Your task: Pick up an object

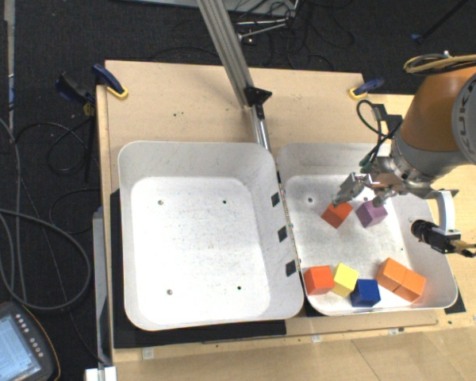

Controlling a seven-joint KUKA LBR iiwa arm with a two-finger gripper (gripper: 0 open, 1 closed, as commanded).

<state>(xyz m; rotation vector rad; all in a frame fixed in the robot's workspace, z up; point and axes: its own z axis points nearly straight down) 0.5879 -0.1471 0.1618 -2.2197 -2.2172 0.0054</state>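
Observation:
My gripper hangs over the upper middle of the right bin, on the grey arm with its orange band. Its fingers are spread apart, with nothing between them. One fingertip is just above a red-orange block. The other is right by a purple block. Both blocks lie on the bin floor, side by side and a little apart. Along the bin's front edge lie an orange block, a yellow block, a blue block and a larger orange block.
The left bin stands beside the right one, their rims touching at the middle. A slanted metal rod crosses the back of the bench. Blue and yellow clamps grip the bench's back corners. Cables lie on the floor to the left.

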